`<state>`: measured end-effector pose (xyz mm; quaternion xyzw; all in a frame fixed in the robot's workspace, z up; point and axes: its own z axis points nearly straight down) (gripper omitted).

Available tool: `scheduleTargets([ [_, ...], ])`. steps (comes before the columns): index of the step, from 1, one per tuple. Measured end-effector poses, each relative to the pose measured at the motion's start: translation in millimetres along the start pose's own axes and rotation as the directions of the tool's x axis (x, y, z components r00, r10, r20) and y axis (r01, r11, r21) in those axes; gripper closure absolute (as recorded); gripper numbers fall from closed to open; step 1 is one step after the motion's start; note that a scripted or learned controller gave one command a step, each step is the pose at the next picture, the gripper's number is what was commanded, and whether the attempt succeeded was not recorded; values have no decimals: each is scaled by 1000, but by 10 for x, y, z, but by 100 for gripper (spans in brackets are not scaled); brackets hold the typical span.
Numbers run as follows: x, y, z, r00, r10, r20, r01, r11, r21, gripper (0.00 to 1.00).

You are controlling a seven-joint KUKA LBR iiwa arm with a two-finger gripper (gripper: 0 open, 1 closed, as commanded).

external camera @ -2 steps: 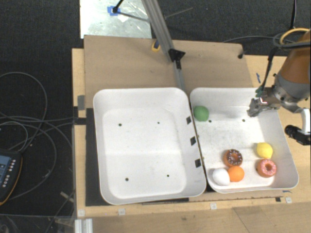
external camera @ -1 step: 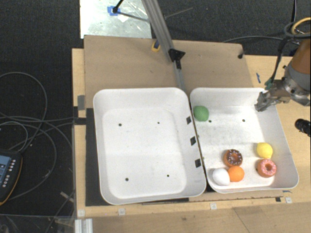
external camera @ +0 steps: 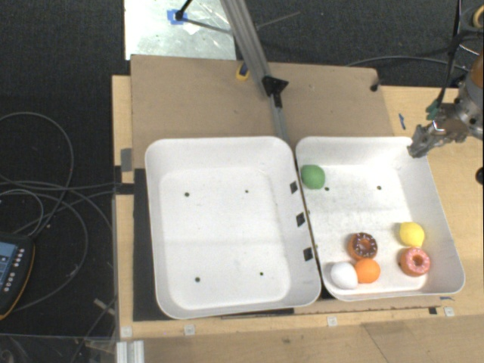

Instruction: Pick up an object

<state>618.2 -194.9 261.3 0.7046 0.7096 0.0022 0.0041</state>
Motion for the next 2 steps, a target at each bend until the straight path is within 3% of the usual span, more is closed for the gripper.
scheduleTargets([
  [2, 1125, 251, 54, 1000, -5, -5, 5, 1000, 6, 100],
])
